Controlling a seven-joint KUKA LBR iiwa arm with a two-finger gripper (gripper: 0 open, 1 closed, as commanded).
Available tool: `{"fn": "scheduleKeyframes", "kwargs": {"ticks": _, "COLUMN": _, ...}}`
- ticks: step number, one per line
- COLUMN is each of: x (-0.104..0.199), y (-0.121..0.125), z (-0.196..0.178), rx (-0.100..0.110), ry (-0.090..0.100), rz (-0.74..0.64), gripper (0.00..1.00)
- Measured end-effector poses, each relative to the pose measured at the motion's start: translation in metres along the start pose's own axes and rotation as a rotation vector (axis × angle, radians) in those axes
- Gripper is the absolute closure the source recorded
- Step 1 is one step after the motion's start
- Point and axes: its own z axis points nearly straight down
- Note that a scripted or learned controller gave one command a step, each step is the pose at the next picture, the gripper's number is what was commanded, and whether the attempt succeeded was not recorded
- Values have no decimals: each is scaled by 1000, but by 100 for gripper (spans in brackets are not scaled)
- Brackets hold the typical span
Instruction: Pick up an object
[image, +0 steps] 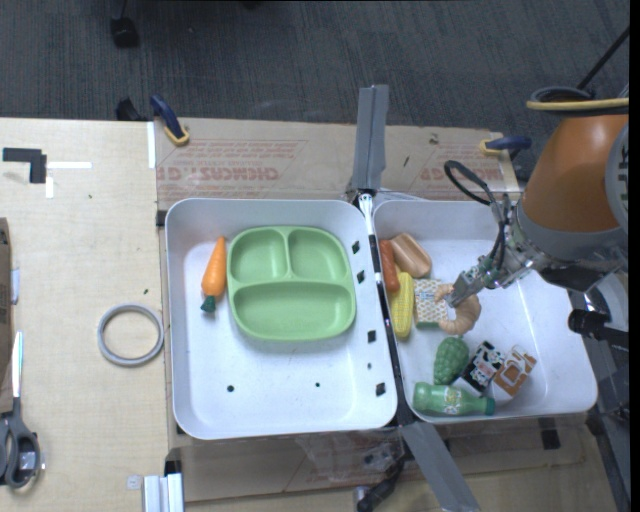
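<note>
Arm enters from the right; gripper (466, 291) sits low in the right bin (560, 350), its tip just above a tan croissant-shaped pastry (462, 318). Finger state cannot be read at this resolution. Nothing visibly held. Same bin also contains a hot dog (410, 254), corn cob (403, 303), green bottle (450, 400) along the near wall. Left bin (280, 400) holds a green divided plate (291, 282) with a carrot (213, 271) touching its left edge.
</note>
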Motion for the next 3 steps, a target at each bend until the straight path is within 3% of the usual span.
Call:
{"fn": "scheduleKeyframes", "kwargs": {"ticks": 1, "x": 0, "y": 0, "z": 0, "rx": 0, "ry": 0, "rz": 0, "gripper": 0}}
{"fn": "scheduleKeyframes", "kwargs": {"ticks": 2, "x": 2, "y": -42, "z": 100, "rx": 0, "ry": 2, "rz": -33, "gripper": 0}}
{"fn": "scheduleKeyframes", "kwargs": {"ticks": 3, "x": 1, "y": -42, "z": 91, "rx": 0, "ry": 1, "rz": -29, "gripper": 100}}
